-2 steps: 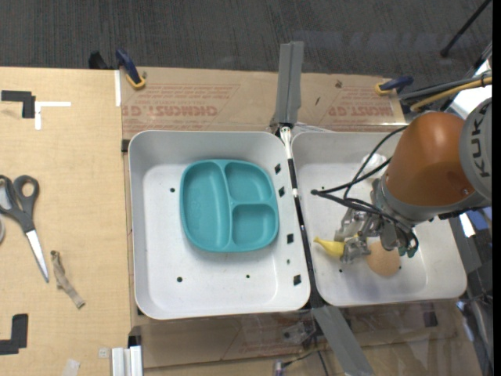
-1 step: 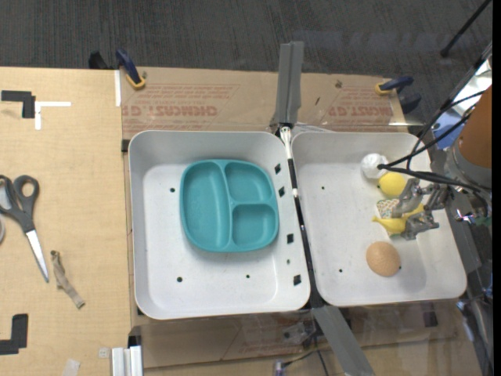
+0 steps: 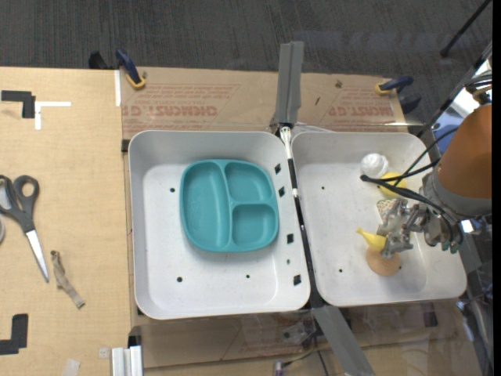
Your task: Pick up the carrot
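The gripper (image 3: 395, 240) hangs low in the right bin (image 3: 337, 288), can't tell if it's open or closed, and the tan-orange stub that's probably the carrot (image 3: 383, 265) sits just beneath and front-left of it, long axis unreadable from here.

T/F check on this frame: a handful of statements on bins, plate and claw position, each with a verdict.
1. The teal plate lies in the left bin. True.
2. The claw is over the left bin. False: it is over the right bin.
3. Scissors lie on the bench outside the bins. True.
4. The plate has one undivided well. False: it has three compartments.
5. A white object sits in the right bin's far part. True.
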